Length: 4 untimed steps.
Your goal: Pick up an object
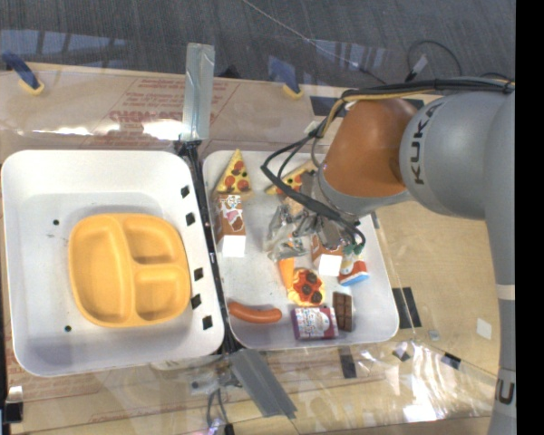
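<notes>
Since the right bin (381, 320) is crowded with toy food, the pick wants one clear target. The pincer (301, 234) hangs low over the middle of that bin, between a pizza slice (233, 175) at the far end and a sausage (254, 313) at the near rim — whether it is open or closed I cannot tell. A dark jar (313, 322) lies near the sausage. I judge the sausage easiest: it lies apart from its neighbours. The left bin (27, 179) holds a yellow divided tray (127, 267).

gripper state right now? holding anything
gripper: low in the right bin among the toy food; cannot be told whether it grips anything.
</notes>
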### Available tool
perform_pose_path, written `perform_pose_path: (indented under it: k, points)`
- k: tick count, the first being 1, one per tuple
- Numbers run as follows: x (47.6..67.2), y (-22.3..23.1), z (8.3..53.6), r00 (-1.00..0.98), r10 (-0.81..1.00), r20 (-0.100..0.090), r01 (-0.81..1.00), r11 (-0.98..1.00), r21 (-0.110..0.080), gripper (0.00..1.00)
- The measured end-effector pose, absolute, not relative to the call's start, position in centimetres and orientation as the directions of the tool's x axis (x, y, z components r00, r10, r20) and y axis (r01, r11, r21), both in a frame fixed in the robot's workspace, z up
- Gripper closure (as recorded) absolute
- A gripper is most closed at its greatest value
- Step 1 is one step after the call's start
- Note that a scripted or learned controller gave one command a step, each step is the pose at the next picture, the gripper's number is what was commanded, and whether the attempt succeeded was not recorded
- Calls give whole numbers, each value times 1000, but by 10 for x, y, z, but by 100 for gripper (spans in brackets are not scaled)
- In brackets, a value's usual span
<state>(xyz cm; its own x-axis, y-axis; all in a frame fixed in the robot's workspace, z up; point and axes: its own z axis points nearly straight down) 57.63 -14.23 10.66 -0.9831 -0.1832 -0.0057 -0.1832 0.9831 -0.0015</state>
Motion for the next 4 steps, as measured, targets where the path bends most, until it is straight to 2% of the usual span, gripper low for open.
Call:
perform_pose_path:
  k: [1,2,3,4]
  points:
    - [514,-167,91,-840,-543,2,-543,840,1,100]
    - [561,-142,226,-933,-361,-9,-361,933,-6,100]
    - [640,-24,214,-936,-353,-3,-353,936,1,100]
    - [658,-99,254,-985,-173,-4,-173,985,-3,100]
